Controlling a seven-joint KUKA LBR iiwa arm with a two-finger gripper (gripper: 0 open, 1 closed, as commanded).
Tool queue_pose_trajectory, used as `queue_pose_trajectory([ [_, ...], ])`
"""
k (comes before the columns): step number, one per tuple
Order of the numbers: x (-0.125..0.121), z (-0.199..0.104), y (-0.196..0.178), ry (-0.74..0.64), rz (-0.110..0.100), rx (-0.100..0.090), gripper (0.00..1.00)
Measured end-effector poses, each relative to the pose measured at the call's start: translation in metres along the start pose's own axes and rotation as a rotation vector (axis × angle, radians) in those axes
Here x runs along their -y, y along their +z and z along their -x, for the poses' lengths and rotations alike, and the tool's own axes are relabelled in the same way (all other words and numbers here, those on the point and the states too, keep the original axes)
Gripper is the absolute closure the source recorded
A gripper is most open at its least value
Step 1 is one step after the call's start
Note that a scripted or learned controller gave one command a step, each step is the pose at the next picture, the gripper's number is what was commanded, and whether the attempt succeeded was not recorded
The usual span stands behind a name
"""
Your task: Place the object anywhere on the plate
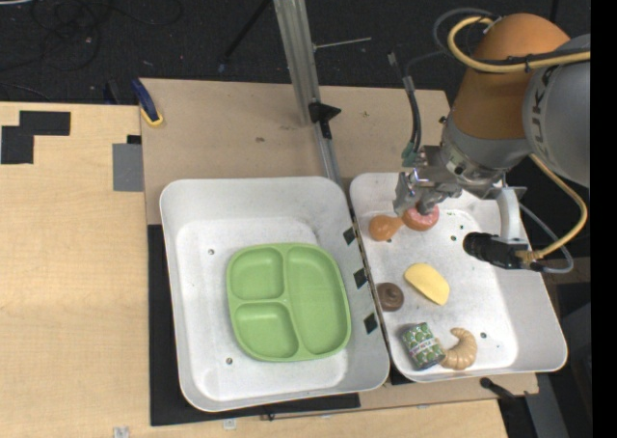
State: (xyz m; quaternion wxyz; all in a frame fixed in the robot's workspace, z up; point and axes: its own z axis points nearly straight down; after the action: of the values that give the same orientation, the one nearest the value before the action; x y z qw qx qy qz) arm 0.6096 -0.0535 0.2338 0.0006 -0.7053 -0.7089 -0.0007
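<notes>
A green divided plate (287, 302) lies in the left white bin (193, 205). My gripper (418, 197) reaches down into the back of the right bin (521, 330). It is directly over a pink ring-shaped toy (422, 218), which is partly hidden beneath it. An orange round toy (386, 227) lies just left of the pink one. I cannot see whether the pink toy is gripped.
The right bin also holds a yellow wedge (427, 283), a small brown ring (389, 295), a green packet (420, 344) and a croissant (461, 349). A metal post (301, 60) rises behind the bins. A black cable fitting (490, 249) sits right of the gripper.
</notes>
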Motion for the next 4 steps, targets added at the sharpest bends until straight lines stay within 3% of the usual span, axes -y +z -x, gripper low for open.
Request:
queue_pose_trajectory([
  [3, -0.006, -0.152, -0.009, -0.001, -0.002, 0.000, 1.00],
  [4, -0.004, -0.204, 0.019, 0.000, -0.007, 0.001, 1.00],
])
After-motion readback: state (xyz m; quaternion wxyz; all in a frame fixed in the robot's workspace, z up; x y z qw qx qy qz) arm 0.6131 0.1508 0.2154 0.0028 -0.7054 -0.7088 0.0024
